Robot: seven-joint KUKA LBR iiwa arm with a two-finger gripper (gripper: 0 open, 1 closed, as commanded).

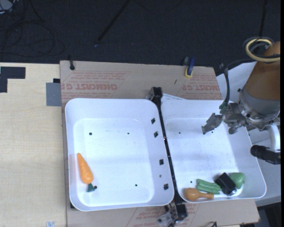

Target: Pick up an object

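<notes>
An orange carrot (84, 169) with a small dark green stub at its lower end is seen lying in the left bin (109, 109), close to that bin's left wall and near its lower corner; its length runs roughly along the wall, the narrow tip toward the top. In the right bin (199, 109), a cluster of things is gathered along the lower edge: a tan pear-shaped piece (197, 194) at the left, a green pod-like piece (208, 186) just beside it, a black block (226, 183) lying against that, and a lighter green piece (237, 178) at the block's far side; the four appear to touch or nearly touch. The arm is reached in from the right, its orange band seen above the grey wrist; the gripper (213, 123) is held over the upper right part of the right bin, well apart from the cluster below; nothing is seen between its fingers; whether they are apart or together cannot be told.
</notes>
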